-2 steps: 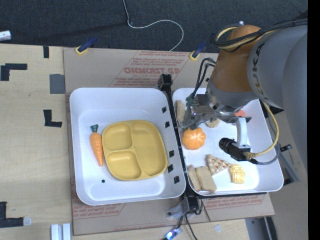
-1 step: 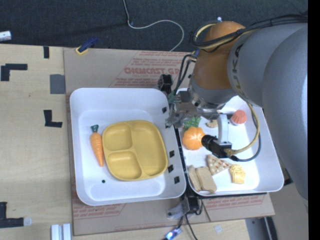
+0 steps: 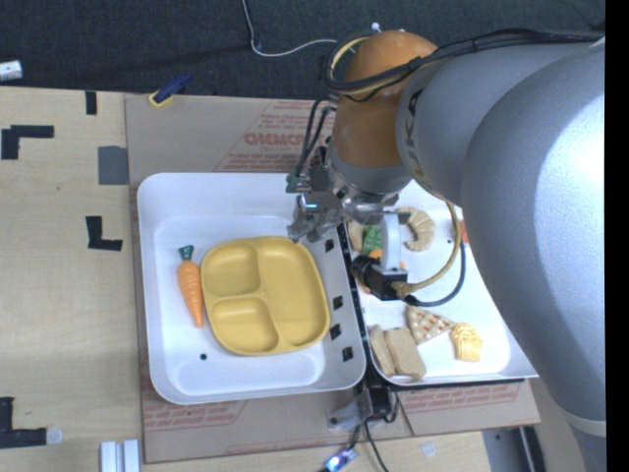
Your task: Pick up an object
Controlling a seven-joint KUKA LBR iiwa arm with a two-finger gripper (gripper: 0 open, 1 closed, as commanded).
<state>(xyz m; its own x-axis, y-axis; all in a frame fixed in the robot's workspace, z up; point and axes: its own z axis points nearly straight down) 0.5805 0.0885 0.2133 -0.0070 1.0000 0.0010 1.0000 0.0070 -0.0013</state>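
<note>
Taking the yellow three-compartment plastic plate (image 3: 267, 295) as the landmark: it lies flat in the left white shallow bin (image 3: 162, 224), filling most of that bin's floor, which leaves little free room around it. Closest to the camera and to the right of the plate, across the wall between the bins, a pair of tan bread-slice toys (image 3: 396, 352) lies against the near wall of the right white bin (image 3: 491, 362), with a triangular pizza-slice toy (image 3: 428, 323) and a small yellow block-shaped toy (image 3: 466, 342) just beside them; these lie loose and apart, so each could be taken singly. Just left of the plate, an orange plastic carrot with a green top (image 3: 190, 288) lies along the plate's edge, in the narrow strip between plate and bin wall, an awkward spot for a grasp. Beyond the plate's far right corner, the claw (image 3: 316, 214) hangs under the orange-banded wrist, low over the dividing walls; whether it is spread or pressed together I cannot tell, and nothing is seen pinched. Farther right, a pale croissant-shaped toy (image 3: 421, 229) sits behind the wrist cabling. The bench (image 3: 59, 264) lies beneath.
</note>
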